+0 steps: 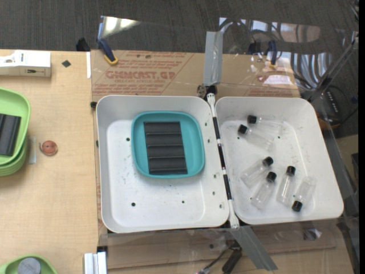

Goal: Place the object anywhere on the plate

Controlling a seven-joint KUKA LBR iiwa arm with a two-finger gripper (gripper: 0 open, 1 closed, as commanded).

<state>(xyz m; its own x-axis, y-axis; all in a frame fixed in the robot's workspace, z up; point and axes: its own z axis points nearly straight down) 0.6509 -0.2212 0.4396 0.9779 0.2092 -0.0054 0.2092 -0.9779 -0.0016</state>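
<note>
A: The wooden worktop [57, 198] carries two shallow white bins side by side, with cardboard [171, 73] behind them. The left bin [114, 198] holds a teal plate [195, 144] with a dark ribbed insert [165, 147] lying in its middle. The right bin [319, 153] holds the vials.

B: How many?

A: I make out six small clear vials with black caps, all lying on their sides. Two sit near the top left of that bin, one of them at [259, 120]. The others cluster lower down, including one near the middle [256, 169] and one by the bottom rim [303, 196].

B: And the hand?

A: I cannot tell its state from this view.

B: How would a vial handle, do you think?

A: Light and stiff, I would judge, and probably slippery. Being round, it could roll or squirt out if pinched off-centre. Taking it across the body, midway along, looks safest. If it is glass, it may crack under a hard squeeze or a drop.

B: Room to move?

A: The middle vial lies apart from the walls, with open floor around it. The one by the bottom rim is crowded against the edge. The raised rims where the bins meet [219, 153] need clearing on the way across. The plate's teal border offers landing room around the insert.
</note>
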